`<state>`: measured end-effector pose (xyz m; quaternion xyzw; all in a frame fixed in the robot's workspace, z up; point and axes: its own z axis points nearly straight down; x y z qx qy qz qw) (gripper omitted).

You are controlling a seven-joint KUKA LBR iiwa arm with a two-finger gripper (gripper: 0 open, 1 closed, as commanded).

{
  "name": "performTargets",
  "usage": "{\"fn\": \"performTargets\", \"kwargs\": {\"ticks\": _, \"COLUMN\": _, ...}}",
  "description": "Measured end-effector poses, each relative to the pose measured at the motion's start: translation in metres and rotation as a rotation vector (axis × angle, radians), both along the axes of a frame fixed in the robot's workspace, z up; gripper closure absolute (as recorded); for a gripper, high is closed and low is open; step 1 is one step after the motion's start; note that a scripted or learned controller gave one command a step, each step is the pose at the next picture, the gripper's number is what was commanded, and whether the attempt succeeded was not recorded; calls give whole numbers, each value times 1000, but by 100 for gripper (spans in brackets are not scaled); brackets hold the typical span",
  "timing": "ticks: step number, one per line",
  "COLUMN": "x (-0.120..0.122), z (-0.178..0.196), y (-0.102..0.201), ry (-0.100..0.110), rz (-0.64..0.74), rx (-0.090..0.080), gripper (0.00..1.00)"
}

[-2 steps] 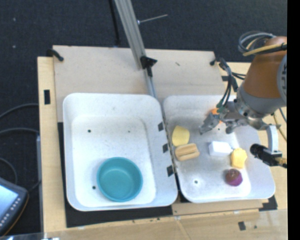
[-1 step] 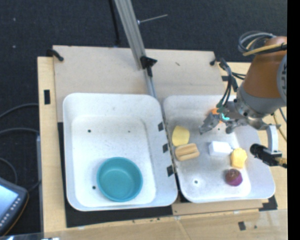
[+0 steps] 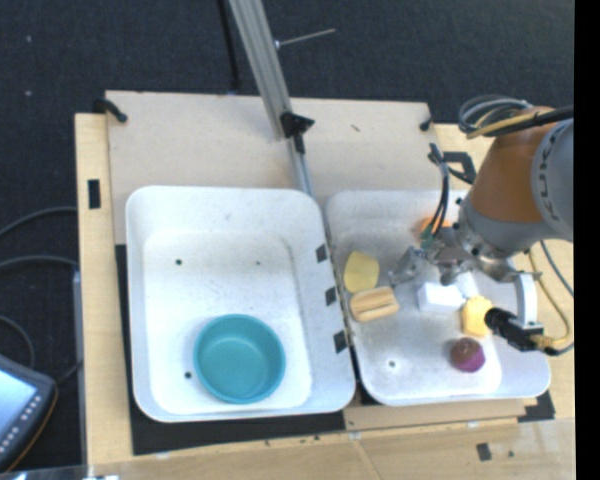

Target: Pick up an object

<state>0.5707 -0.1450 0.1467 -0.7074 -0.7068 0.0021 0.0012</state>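
The arm [image 3: 515,183], grey with an orange band, reaches in from the right and hangs over the right bin [image 3: 380,218], with its end effector [image 3: 430,268] low over the middle of that bin. The mechanism there is dark and cluttered, and whether it is released or clenched cannot be told from this view; nothing can be seen caught in it. Just beside it, towards the near right, lies a small white block [image 3: 440,296], so close that contact cannot be ruled in or out. A yellow piece [image 3: 476,317] sits immediately right of the block, and a dark purple ball [image 3: 468,355] rests nearer the front rim. To the left of the end effector a pale yellow round object [image 3: 361,271] lies near the bin's left wall, with a tan, bread-like block [image 3: 374,304] touching or just below it. A bit of orange [image 3: 432,226] shows close under the arm. The left bin [image 3: 220,218] holds a teal bowl [image 3: 239,357], upright in its front half. Both bins sit side by side on the wooden surface [image 3: 230,138].
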Motion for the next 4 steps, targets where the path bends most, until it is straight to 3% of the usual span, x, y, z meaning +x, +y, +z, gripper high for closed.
{"fn": "performTargets", "kwargs": {"ticks": 1, "x": 2, "z": -45, "y": -3, "ry": -11, "rz": -1, "rx": -4, "gripper": 0}}
{"fn": "performTargets", "kwargs": {"ticks": 2, "x": 1, "z": -35, "y": -3, "ry": -9, "rz": -6, "rx": -1, "gripper": 100}}
{"fn": "performTargets", "kwargs": {"ticks": 4, "x": -2, "z": 69, "y": 1, "ry": -13, "rz": 4, "rx": -1, "gripper": 100}}
